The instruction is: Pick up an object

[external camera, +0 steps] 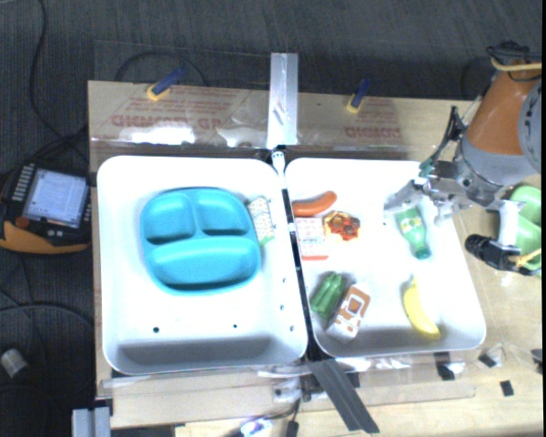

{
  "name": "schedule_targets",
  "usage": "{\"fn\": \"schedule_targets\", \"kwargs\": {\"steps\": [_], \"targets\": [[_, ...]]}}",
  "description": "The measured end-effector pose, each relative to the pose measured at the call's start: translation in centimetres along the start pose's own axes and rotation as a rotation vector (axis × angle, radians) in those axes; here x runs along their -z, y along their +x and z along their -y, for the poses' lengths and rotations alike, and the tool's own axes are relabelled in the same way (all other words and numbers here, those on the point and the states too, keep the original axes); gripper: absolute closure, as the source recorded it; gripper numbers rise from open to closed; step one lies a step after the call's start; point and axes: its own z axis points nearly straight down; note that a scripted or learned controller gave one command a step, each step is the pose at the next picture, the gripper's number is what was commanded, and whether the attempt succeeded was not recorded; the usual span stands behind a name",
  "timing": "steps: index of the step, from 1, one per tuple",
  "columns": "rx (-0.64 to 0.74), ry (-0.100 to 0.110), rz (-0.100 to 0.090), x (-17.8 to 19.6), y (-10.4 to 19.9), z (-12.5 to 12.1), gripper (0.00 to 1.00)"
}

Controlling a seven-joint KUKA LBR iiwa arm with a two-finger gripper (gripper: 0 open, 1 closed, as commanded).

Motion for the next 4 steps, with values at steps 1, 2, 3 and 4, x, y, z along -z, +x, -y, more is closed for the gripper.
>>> {"fn": "schedule_targets", "kwargs": {"steps": [1,2,3,4], "targets": [[-0.145,-0.004,-0.006,-6.9,-0.1,-0.4,0.00],[-0.351,0.000,0.002,-4.3,4.0,-1.4,0.00],[-0.349,0.000,0.007,-3.3,4.0,-1.4,1.00],[-0.024,-0.002,0.002,6.9,5.1,6.2,1.00]]}}
